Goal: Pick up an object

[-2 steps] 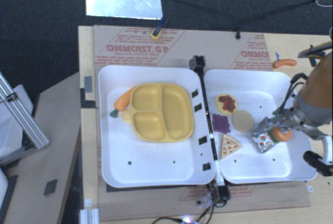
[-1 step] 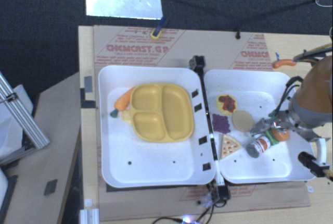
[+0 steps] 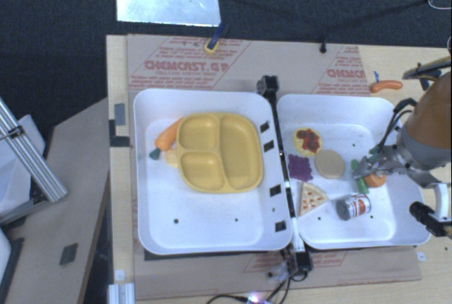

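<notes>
My gripper [image 3: 366, 170] is low in the right bin [image 3: 339, 110], near its right side, with the grey arm and its orange band [image 3: 432, 119] coming in from the right. A small orange object [image 3: 376, 181] lies right under the gripper tip, touching or nearly touching it. A green piece [image 3: 361, 186] sits just below it. A small tin can [image 3: 353, 207] lies on its side in front of the gripper. A tan round disc [image 3: 329, 164] rests just left of the gripper.
Also in the right bin are purple grapes [image 3: 301, 168], a pizza slice [image 3: 310, 197] and a red-and-yellow piece [image 3: 307, 141]. The left bin [image 3: 205, 228] holds a yellow divided plate [image 3: 215, 152] and a toy carrot [image 3: 167, 135]. A divider [image 3: 281, 161] separates the bins.
</notes>
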Motion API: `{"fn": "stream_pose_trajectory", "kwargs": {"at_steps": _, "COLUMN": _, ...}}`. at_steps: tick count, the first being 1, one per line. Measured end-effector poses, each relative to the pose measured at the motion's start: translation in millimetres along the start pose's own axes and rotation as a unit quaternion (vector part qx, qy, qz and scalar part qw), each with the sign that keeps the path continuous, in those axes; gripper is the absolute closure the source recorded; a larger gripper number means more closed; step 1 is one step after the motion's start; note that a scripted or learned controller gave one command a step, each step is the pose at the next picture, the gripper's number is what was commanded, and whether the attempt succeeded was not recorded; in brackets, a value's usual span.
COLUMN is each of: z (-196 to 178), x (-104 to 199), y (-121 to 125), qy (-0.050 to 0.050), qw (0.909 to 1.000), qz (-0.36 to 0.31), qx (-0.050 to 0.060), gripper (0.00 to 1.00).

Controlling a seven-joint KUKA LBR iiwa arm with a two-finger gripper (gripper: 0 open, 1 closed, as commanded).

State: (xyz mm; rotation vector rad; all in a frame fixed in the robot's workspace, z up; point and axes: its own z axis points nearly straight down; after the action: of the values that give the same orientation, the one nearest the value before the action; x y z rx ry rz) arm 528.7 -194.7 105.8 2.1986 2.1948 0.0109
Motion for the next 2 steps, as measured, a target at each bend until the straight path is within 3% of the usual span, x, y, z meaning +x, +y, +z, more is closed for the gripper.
{"fn": "stream_pose_trajectory", "kwargs": {"at_steps": 1, "z": -64.1, "x": -1.4, "y": 1.3, "qy": 0.009, "qw": 0.9999, "qz": -0.003, "qx": 0.012, "gripper": 1.0}}
{"fn": "stream_pose_trajectory", "kwargs": {"at_steps": 2, "z": -117.5, "x": -2.8, "y": 4.3, "qy": 0.009, "qw": 0.9999, "qz": -0.003, "qx": 0.012, "gripper": 1.0}}
